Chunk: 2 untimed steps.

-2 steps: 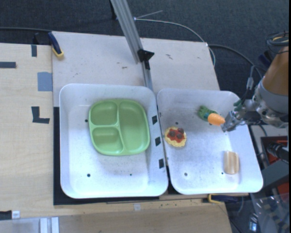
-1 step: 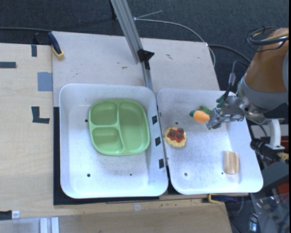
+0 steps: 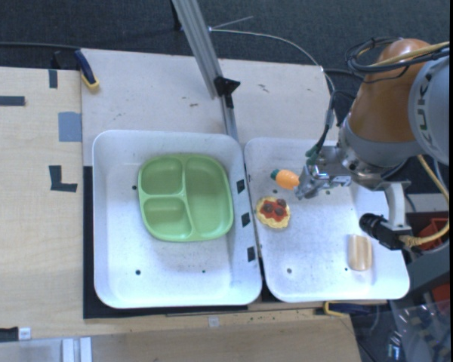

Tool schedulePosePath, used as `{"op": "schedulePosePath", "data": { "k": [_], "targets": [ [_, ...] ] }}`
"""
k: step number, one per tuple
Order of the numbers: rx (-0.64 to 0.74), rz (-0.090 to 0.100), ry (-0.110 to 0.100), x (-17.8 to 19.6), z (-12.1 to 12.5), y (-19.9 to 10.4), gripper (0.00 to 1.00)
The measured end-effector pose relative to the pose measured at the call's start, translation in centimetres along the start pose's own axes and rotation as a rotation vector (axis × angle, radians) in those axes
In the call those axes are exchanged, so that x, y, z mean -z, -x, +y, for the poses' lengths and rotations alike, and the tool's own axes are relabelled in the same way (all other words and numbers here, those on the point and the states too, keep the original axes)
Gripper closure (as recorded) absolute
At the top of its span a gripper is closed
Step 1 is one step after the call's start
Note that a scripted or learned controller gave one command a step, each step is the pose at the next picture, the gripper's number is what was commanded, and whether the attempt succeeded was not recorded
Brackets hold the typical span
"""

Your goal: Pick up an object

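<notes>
Camera view is showing the gripper (image 3: 311,184) hanging in the right bin (image 3: 317,281); its grip I cannot tell. The orange toy (image 3: 287,178) is lying just to its left, apparently ungrasped.

A single fixed camera looks down from above the desk (image 3: 30,202) at a slant, set far enough back to take in both shallow white bins side by side: the left bin (image 3: 113,277) near the frame's centre, the right bin (image 3: 317,277) beside it. Dark floor runs along the top edge, beyond the desk's far side. The arm (image 3: 392,104) enters from the right of the frame. A slim metal post (image 3: 200,40) rises toward the lens from between the bins' far ends.
</notes>
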<state>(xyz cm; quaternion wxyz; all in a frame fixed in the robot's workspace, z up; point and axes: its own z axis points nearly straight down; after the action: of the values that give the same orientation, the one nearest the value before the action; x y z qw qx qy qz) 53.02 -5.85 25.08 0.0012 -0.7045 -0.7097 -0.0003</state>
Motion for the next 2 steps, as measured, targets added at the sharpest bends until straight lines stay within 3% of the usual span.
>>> {"op": "schedulePosePath", "data": {
  "k": [2],
  "targets": [
    [0.000,-0.001,-0.001,-1.6,2.4,-10.5,1.00]
  ]
}}
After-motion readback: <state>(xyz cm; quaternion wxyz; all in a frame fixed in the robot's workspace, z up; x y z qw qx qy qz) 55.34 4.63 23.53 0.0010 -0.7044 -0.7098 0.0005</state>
